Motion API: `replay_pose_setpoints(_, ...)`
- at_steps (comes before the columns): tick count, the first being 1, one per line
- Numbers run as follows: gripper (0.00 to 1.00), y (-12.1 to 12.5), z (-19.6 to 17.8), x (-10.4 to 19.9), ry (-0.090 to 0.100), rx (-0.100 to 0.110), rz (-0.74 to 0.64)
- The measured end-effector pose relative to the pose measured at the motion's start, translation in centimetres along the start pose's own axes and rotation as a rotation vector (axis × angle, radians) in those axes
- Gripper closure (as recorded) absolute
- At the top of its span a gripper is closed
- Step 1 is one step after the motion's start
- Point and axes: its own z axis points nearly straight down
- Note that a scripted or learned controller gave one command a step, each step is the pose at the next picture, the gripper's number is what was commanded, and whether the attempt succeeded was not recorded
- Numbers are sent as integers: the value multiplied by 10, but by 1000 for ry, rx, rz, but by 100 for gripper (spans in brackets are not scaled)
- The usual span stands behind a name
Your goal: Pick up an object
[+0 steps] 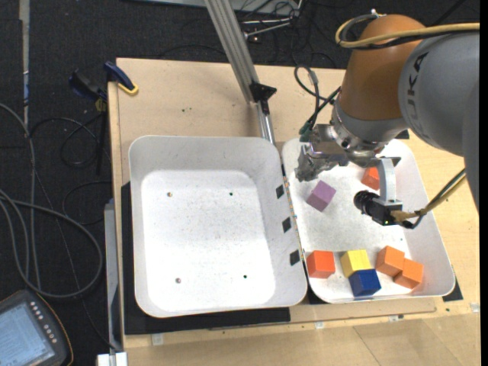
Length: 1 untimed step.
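End effector (309, 166) hangs over right bin (433, 239), at its 10 o'clock corner; can't tell its state. Purple cube (321, 195) sits on the bin floor just at 5 o'clock of it, not gripped. Orange cube (321, 263), yellow cube (354, 261), blue cube (365, 281) along 6 o'clock edge.

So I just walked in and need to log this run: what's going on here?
The arm reaches in from the right over the right bin, its gripper low near that bin's left edge, just above a purple block. Nothing is visibly held. More blocks lie along the bin's near side: orange, yellow, blue and two more orange. The left bin sits alongside.
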Motion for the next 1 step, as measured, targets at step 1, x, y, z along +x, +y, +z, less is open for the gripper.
replay_pose_setpoints(1,100,-30,-9,50,0,0,-1)
